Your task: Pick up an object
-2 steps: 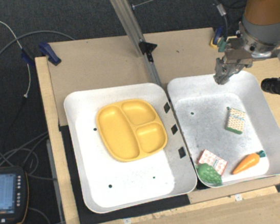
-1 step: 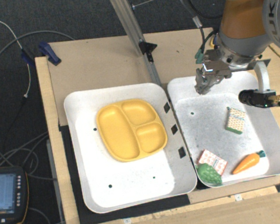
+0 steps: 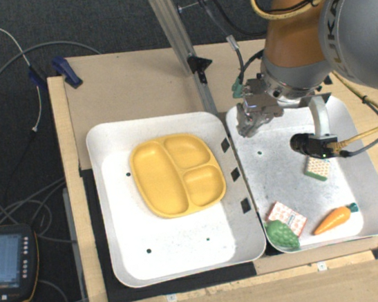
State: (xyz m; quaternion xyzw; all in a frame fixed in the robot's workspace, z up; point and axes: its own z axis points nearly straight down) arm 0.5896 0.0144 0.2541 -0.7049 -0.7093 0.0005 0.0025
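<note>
A single fixed camera is mounted above the bench (image 3: pixel 163 66) and looks down at a slant. Both white bins fall within frame: left bin (image 3: pixel 117 212), right bin (image 3: pixel 276 176). The arm (image 3: pixel 303 19) enters from the right.

A tan tabletop (image 3: pixel 139 70) is sitting on dark carpeted floor (image 3: pixel 1 103), with black matting (image 3: pixel 179 281) lying under the bins. White cables (image 3: pixel 14 46) are trailing across the floor at left, near a handheld screen (image 3: pixel 6 266). A metal post (image 3: pixel 176 37) is rising from the tabletop's far side, and a blue clamp (image 3: pixel 66 72) is gripping its corner.

Bright, even light; soft shadows
</note>
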